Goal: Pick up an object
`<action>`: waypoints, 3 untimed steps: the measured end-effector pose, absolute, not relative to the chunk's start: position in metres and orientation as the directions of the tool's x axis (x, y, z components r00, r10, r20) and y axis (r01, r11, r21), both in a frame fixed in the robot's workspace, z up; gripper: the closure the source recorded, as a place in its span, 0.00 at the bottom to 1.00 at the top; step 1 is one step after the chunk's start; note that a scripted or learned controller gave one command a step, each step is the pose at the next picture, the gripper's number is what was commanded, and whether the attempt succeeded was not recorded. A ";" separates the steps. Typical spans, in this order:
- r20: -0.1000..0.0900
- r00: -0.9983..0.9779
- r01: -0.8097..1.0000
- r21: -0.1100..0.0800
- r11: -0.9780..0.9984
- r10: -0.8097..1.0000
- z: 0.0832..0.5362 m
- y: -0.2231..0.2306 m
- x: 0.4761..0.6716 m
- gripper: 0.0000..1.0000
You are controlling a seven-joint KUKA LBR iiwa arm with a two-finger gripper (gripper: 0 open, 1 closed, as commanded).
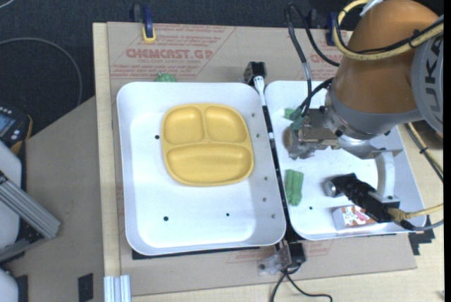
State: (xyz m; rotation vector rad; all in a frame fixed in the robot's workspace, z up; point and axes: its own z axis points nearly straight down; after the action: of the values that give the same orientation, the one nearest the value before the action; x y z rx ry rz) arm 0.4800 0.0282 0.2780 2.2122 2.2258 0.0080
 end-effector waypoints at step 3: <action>0.001 -0.004 1.000 0.006 0.004 1.000 0.443 0.039 0.480 1.00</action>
State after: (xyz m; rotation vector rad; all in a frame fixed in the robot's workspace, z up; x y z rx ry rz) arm 0.4798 0.0388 0.4430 2.2140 2.2239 0.0075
